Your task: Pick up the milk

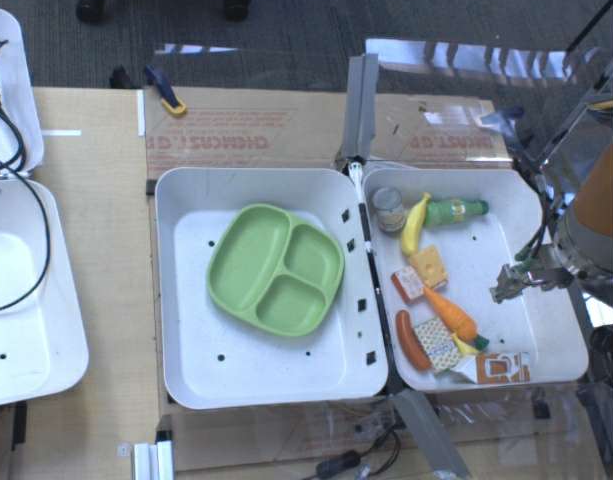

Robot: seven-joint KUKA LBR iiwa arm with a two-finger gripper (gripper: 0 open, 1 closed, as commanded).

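Pincer (504,290) hovers over the right shallow white bin (521,193), whether apart or together I cannot tell; the white-orange milk carton (501,368) lies near, at the front wall.

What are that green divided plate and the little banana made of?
The green plate looks like matte moulded plastic: one even colour, soft rounded compartment ridges, no glare. The banana seems a plastic toy too, uniformly bright yellow and smooth, though real fruit can't be fully ruled out from here.
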